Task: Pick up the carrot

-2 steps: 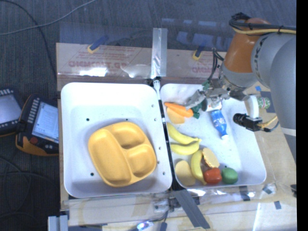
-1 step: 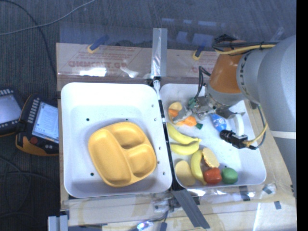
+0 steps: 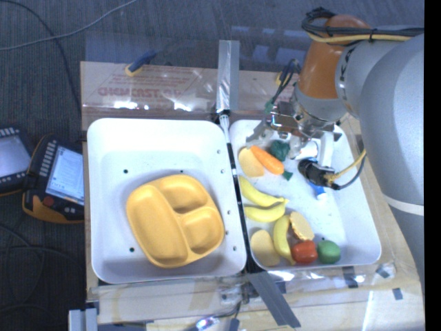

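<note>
While the tool (image 3: 279,138) hangs above one carrot (image 3: 267,161), its state unclear, three bananas (image 3: 260,193) lie in the right bin (image 3: 358,216)

Three bananas (image 3: 260,193), one carrot (image 3: 267,161)

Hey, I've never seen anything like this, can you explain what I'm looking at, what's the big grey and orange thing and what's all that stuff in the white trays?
One camera looks down at a slant on a bench. The big grey and orange thing is a robot arm reaching in from the right. Its pincer hangs right above a toy carrot in the right bin; a grip isn't clear. That bin also has bananas, a tomato and a lime. The left bin holds a yellow divided plate.
</note>
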Action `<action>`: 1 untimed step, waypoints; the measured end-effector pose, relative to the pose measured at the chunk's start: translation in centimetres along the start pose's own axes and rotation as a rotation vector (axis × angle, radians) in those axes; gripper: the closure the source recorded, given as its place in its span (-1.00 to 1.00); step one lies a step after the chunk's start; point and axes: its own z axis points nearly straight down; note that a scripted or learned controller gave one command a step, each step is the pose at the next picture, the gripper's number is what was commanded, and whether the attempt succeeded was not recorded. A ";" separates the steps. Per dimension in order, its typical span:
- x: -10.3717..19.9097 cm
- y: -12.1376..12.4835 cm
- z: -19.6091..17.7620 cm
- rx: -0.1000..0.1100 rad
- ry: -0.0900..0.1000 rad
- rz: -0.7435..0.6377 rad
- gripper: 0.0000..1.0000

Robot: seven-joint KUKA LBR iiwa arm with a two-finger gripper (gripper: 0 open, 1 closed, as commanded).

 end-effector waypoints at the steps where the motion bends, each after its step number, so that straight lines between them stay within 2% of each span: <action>1: -3.5 -0.5 8.0 0.000 0.000 0.074 -1.00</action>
